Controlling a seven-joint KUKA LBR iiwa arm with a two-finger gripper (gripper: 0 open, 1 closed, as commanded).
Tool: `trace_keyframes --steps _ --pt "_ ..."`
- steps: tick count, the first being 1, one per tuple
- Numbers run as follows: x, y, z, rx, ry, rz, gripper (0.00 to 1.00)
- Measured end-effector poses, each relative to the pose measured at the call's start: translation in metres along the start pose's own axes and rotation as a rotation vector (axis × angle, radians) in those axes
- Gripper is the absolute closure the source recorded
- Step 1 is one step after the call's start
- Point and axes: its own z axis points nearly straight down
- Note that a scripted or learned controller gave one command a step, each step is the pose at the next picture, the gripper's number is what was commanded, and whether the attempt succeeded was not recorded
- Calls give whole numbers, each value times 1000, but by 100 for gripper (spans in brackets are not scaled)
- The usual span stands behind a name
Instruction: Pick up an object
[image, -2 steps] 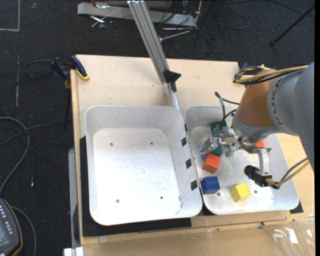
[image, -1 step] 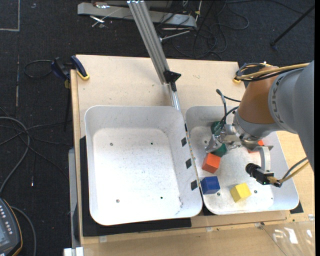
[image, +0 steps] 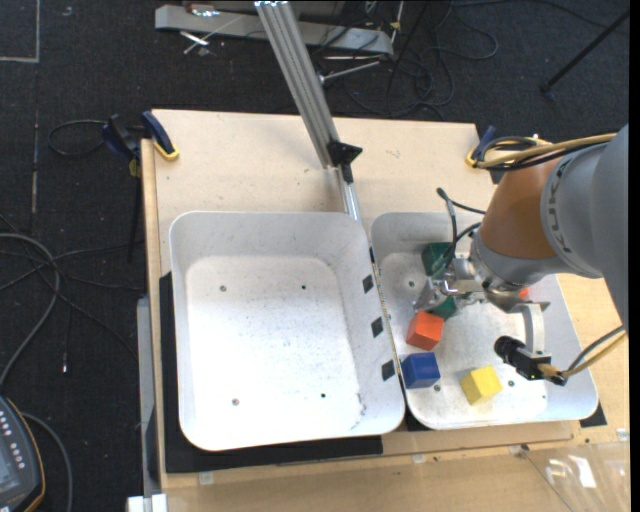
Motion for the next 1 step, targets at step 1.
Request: trace_keyframes --steps 1 --pt "73 25 -102 -3 1 -8 100"
